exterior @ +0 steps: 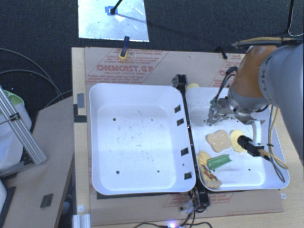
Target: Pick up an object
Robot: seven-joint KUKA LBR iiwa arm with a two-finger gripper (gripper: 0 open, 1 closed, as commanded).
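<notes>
The arm [273, 75] reaches in over the right bin [273, 179], and its claw [216, 114] sits low in the upper left part of that bin, over bare white floor. Whether the claw is apart or together I cannot tell; the metal parts merge at this angle, and nothing can be seen between them. The objects it might pick lie nearer the front: a tan toast-shaped piece [218, 140] just below the claw, a yellow round piece [237, 139] beside the toast and partly behind a black fitting on the arm, a green piece [219, 161] further forward, and a yellowish lump with red markings [207, 170] tucked against the wall between the bins. The left bin [137, 141] holds no objects. Judging from this layout, the main risk is that the claw comes down on bare floor short of the toast and closes on nothing. The toast looks flat and thin, so the claw could scrape over it or push it away rather than get under its edges. The green piece and the lump touch or nearly touch, so a grab there might catch both or wedge against the bin wall. The trailing cables [275, 158] near the yellow piece could also snag.
</notes>
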